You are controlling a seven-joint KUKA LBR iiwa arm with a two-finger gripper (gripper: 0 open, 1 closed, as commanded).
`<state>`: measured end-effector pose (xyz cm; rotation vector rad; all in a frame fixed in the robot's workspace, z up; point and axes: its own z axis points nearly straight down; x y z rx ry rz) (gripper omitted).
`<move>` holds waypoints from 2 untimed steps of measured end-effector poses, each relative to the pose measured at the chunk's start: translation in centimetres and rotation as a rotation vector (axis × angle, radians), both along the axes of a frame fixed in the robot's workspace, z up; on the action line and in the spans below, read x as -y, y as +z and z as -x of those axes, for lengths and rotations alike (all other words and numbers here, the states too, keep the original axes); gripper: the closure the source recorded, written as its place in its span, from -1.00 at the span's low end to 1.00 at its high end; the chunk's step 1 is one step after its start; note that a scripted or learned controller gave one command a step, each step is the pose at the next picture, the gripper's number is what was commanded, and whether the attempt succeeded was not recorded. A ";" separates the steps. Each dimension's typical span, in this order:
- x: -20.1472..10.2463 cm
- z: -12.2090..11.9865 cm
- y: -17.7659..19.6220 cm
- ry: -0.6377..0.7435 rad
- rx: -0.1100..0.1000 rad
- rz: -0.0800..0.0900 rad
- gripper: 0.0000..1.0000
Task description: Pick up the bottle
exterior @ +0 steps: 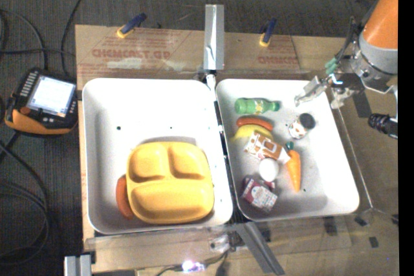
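Near the right bin's [336, 158] top edge lies the green bottle [257, 105]. Above that bin's right corner hangs the gripper [321, 88]; finger state cannot be told

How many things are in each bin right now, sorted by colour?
Green: 1, bottle
Orange: 2, carrot, disc under the tray
Yellow: 2, tray, banana
Red: 1, sausage
Mixed or white: 4, carton, egg, pouch, small jar
Total: 10
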<state>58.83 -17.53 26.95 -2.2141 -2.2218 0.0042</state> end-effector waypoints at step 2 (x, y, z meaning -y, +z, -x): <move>-5.1 -2.6 -0.6 -0.024 -0.001 0.000 -1.00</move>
